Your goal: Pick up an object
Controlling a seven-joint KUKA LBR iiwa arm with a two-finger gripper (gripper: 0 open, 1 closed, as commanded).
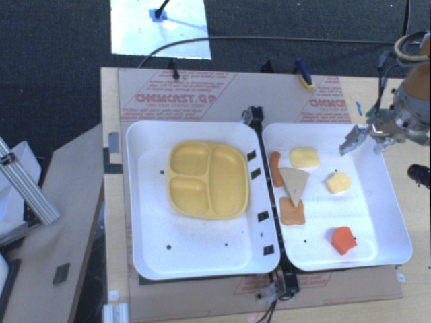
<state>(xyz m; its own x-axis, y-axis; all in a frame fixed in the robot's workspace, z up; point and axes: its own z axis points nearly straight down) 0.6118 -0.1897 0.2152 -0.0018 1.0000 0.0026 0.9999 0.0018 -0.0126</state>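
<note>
A: Status of the right white plastic bin, nearest item first?

B: Orange-red block near the front; orange square slab with a tan wedge touching its far edge; small yellow cube; slim orange stick along the divider; pale yellow oval piece farthest back. The left white bin bears a yellow compartment plate.

A: And the two-finger gripper?

B: Poised above the right bin's far right corner, fingers parted, nothing between them.

A: Step in hand?

B: Approach, by my reading. No item is picked yet. The next move calls for centring over one piece, probably the yellow cube nearby, then descending and closing.
</note>
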